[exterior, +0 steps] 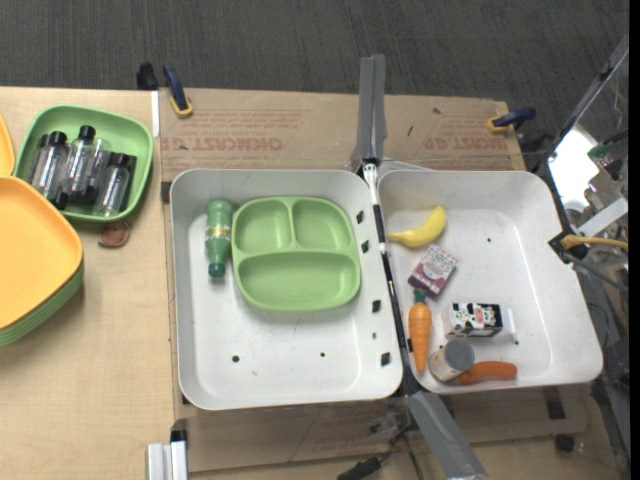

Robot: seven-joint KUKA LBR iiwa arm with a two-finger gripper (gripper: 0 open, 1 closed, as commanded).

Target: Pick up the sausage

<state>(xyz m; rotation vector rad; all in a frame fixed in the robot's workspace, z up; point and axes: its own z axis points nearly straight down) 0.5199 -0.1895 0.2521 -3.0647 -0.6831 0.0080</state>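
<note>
Left shallow white plastic bin (200,368): green three-compartment plate (296,253), green bottle (217,236) beside | Right white bin (530,228): yellow banana (420,228), orange carrot (419,330), reddish-orange sausage (488,372) at near edge beside grey-lidded jar (452,357) | Pincer state: cannot tell

Orange plates (35,253) run off the left edge — sausage (487,372) partly behind a can (455,357).
</note>
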